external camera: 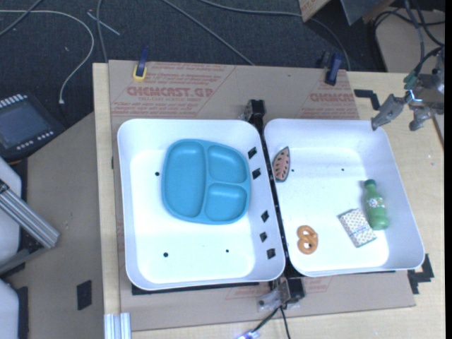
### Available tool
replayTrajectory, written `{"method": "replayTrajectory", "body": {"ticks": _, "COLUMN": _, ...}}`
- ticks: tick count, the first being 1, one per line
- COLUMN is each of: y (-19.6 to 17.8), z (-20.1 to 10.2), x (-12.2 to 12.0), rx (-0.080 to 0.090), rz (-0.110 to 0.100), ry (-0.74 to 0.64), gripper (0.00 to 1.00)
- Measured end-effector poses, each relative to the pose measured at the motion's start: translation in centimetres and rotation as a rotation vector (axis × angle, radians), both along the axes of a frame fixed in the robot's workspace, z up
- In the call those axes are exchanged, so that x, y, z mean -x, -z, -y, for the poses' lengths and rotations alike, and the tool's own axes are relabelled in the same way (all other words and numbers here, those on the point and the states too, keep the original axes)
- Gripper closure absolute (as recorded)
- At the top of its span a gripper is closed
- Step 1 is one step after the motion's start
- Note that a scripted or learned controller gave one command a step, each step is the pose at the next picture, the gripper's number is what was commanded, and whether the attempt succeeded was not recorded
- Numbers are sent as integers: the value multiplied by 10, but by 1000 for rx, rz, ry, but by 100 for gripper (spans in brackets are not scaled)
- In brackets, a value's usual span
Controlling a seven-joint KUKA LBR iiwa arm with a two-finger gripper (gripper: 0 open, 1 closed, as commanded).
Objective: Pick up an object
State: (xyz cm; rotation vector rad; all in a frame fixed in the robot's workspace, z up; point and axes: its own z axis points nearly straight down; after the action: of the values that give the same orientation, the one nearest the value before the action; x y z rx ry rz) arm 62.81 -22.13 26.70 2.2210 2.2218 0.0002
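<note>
Two white bins side by side on the bench: left bin [134, 189] and right bin [332, 140], touching along the middle seam. In the left bin, one blue plate [205, 182] with three compartments, lying flat, nearer to the far edge of the bin; open white floor along its near edge and left edge.

In the right bin, four small things to pick:
- one brownish leaf-shaped piece [282, 163], just beside the left wall;
- one pretzel [307, 239], near the near edge;
- one green bottle [375, 205], lying on its side close to the right wall;
- one patterned packet [357, 227], touching or nearly touching the bottle, hard to tell which.

Wide free floor in the middle and far part of this bin, with nothing between the things and the far wall.

One gripper [399, 119] above the far right corner of the right bin, jaws apart, nothing between them, well apart from all four things.

Around: two blue clamps [142, 66] on the far edge of the bench, loose cables [70, 20] on the dark floor behind.
</note>
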Motion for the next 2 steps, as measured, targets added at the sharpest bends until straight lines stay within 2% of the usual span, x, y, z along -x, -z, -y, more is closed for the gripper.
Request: {"method": "replayTrajectory", "body": {"ticks": 2, "y": 126, "z": -2, "x": -2, "rx": -2, "rz": -6, "ry": 0, "gripper": 0}}
